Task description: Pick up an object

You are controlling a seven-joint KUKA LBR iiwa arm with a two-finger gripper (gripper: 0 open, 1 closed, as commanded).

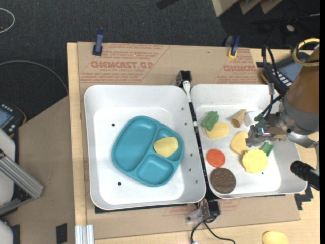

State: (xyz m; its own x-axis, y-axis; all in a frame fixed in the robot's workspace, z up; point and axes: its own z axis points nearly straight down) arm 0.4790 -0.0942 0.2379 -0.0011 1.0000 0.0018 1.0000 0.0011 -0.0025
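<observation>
Yellow toy pieces [254, 161], a red disc [216, 157] and brown cookie [223, 180] lie flat in the right bin [284, 184].

bins [101, 184]: white
divided plate [133, 147]: teal blue
piece on plate [166, 146]: pale yellow
leafy piece [209, 119]: green
round slice [216, 158]: orange-red
disc [223, 180]: dark brown, speckled
round piece [254, 161]: yellow
board [152, 65]: tan, red lettering
clamps [98, 41]: blue

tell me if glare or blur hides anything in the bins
Camera view: lighting is even and soft; the glossy white right bin shows mild sheen but no washout; the teal divided plate is sharp; the two-finger gripper is small and slightly soft, so its detail is unclear.
</observation>
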